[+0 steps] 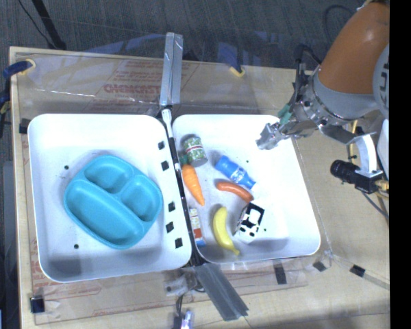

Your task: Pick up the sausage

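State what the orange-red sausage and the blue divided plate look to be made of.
Orange-red sausage: likely moulded plastic toy, its colour smooth and even with a slight sheen. Blue divided plate: likely matte plastic, one flat colour with soft rounded compartment edges.

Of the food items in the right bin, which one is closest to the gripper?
The blue bottle, lying just up-left of the sausage. It sits nearest the gripper; the carrot and banana lie farther off.

Red printing on the sheet [133,84] behind the bins: upside down, illegible. No other readable text.
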